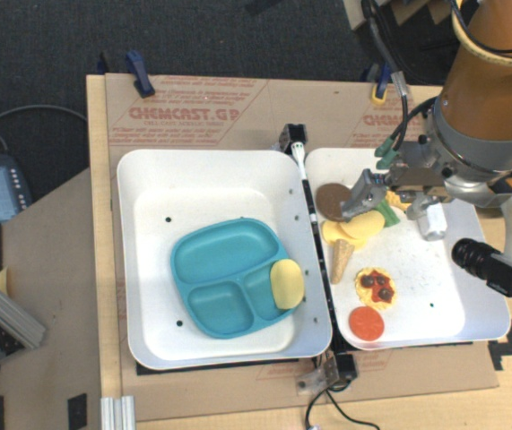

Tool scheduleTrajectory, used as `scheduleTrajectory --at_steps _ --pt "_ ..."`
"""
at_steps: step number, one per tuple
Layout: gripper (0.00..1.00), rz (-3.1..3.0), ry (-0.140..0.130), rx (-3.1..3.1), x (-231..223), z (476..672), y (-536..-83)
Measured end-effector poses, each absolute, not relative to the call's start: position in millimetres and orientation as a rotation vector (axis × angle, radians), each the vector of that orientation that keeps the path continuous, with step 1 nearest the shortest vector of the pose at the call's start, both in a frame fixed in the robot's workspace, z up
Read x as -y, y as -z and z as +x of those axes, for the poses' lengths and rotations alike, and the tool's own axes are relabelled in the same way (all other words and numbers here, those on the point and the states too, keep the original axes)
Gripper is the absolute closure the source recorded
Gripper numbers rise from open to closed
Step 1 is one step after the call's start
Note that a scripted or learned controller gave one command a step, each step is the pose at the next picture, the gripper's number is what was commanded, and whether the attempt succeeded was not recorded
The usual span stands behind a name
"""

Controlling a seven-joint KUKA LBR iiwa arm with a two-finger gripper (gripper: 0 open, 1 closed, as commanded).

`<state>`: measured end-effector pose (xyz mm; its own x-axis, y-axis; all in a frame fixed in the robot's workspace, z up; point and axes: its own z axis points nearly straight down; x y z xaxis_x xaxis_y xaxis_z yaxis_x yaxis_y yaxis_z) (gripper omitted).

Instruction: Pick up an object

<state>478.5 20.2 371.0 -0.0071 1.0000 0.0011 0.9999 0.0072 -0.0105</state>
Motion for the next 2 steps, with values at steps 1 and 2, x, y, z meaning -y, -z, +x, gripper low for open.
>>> scheduleTrajectory --at_steps 1,2 --pt "1.00 -2.223 0.004 2.224 -16.1 480.1 -387.2" --pt "1.00 -2.211 -0.014 2.219 -62.8 477.3 -278.9"
